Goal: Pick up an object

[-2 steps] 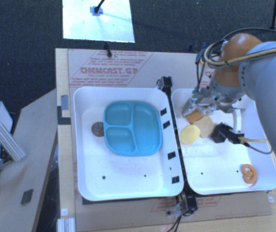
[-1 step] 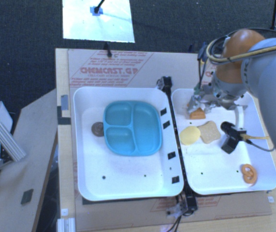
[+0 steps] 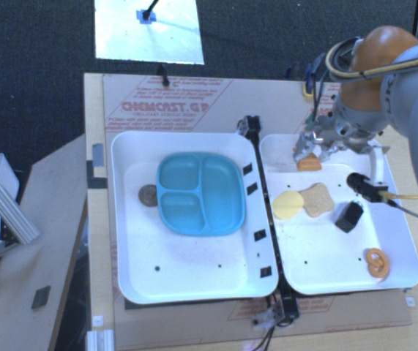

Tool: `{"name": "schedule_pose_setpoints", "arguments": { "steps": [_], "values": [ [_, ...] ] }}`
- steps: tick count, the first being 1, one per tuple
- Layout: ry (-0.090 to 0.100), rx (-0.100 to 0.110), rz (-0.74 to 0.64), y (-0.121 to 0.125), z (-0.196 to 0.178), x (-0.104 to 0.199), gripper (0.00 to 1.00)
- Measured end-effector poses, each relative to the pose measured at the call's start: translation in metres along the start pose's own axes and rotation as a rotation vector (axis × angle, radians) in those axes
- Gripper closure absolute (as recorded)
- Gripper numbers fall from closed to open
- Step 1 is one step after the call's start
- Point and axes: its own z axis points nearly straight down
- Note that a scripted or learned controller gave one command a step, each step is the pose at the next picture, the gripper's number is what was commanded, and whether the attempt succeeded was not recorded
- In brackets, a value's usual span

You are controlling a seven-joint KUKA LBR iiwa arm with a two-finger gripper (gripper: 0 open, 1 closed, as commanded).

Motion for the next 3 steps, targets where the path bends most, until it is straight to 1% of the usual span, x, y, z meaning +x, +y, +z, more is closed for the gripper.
{"name": "schedule_pose_setpoints", "arguments": {
  "steps": [1,2,3],
  "values": [
    [0.0,0.0,-0.006,-0.003,-0.057,0.009,1.0],
    [0.0,0.002,-0.006,-0.002,-0.073,0.009,1.0],
    [0.002,0.002,-0.011,0.004,-0.085,0.066,1.0]
  ]
}}
